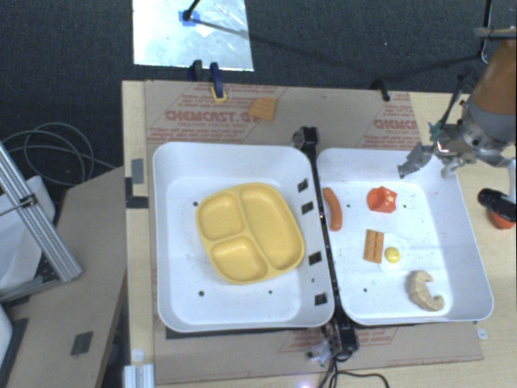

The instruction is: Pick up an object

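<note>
The gripper [432,158] is hanging over the right bin's [468,241] far corner — can't tell its state. Red block [382,199] is sitting nearby, loose — probably the easiest grab.

A single fixed camera hangs above the desk [266,103] and looks down at a slant, far enough back to take in both white bins whole: the left bin [174,241] and the right bin [464,241] lie side by side across the middle. Dark floor shows beyond the desk's far edge, and the arm [493,95] enters at the upper right.
</note>
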You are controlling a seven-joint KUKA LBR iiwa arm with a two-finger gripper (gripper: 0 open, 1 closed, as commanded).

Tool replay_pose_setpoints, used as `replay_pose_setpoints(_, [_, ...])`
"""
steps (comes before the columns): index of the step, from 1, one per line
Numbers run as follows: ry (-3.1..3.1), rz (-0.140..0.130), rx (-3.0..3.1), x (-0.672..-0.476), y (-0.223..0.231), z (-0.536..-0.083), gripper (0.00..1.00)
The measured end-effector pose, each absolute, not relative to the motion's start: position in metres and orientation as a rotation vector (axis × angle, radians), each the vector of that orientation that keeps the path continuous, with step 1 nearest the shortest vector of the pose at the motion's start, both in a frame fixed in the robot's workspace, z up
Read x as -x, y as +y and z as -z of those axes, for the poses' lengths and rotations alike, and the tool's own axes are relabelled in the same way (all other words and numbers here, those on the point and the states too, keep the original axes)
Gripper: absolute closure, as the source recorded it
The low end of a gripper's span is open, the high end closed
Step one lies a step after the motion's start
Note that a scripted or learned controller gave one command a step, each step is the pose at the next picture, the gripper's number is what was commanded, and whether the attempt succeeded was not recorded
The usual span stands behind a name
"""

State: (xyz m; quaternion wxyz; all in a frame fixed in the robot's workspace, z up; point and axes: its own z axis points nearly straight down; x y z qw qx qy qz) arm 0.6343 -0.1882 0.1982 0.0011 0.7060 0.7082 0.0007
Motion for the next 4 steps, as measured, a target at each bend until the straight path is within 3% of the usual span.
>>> replay_pose_setpoints(1, [2.224, 0.002, -2.222, -0.607, -0.183, -0.153, 0.0])
replay_pose_setpoints(2, [2.222, -0.005, -2.214, -0.61, -0.184, -0.167, 1.0])
replay_pose_setpoints(3, [2.221, -0.013, -2.203, -0.673, -0.178, -0.251, 1.0])
replay_pose_setpoints(4, [2.225, -0.002, -2.213, -0.669, -0.179, -0.246, 0.0])
